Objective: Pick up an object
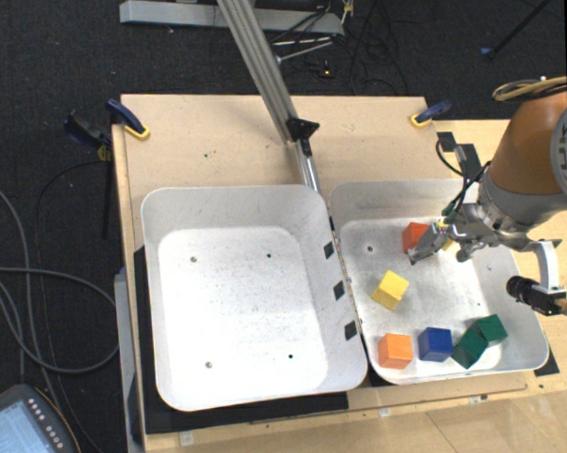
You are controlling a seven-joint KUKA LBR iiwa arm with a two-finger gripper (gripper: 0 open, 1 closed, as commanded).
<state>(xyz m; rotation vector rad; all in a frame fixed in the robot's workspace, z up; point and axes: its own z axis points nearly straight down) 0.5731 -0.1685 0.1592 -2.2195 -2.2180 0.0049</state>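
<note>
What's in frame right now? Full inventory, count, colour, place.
shallow white plastic bins: 2, white, side by side on the bench; all blocks are in the right one
red-orange block: 1, right bin, upper middle, right beside the gripper tip
yellow block: 1, right bin, centre
orange block: 1, right bin, front left
blue block: 1, right bin, front, next to the orange one
green blocks: 2, dark green, right bin, front right, touching
clamps: 2, blue and yellow, back corners of the wooden board
pendant screen: 1, floor, lower left
arm: 1, grey and orange, from right
gripper: 1, over right bin
</note>
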